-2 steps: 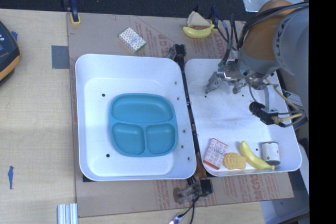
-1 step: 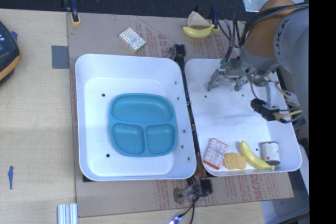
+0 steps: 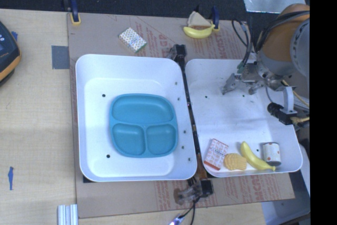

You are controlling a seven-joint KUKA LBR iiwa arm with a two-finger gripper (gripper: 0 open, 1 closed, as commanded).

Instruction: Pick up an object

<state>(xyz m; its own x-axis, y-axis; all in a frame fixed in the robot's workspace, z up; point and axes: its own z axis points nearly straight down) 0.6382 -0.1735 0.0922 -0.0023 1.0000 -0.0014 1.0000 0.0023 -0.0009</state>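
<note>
Gripper [image 3: 241,87] sits low over the upper part of the right bin [image 3: 210,113], two grey metal fingers spread apart, nothing between them. Wrist and cables behind it are tangled and hard to read; arm [image 3: 284,34], grey with orange band, is cut off by the frame's right side.

Pickable things lie along the right bin's near edge, well apart from the gripper: flat red-and-white packet [image 3: 215,153], round tan cracker [image 3: 235,162] touching it, curved yellow banana [image 3: 254,157] just beside the cracker, small white cylinder [image 3: 270,153] with a dark end at the banana's far tip. Packet print too small to read.

Left bin [image 3: 89,113], smooth white plastic with rounded corners, holds a blue three-compartment plate [image 3: 143,125].

Beyond the bins on the brown board: a second yellow banana [image 3: 197,32] with a pale wedge-shaped thing on it, unclear what, and a small patterned square packet [image 3: 132,39]. Dark device with orange trim [image 3: 8,52] is cut off at the bench's left edge.
</note>
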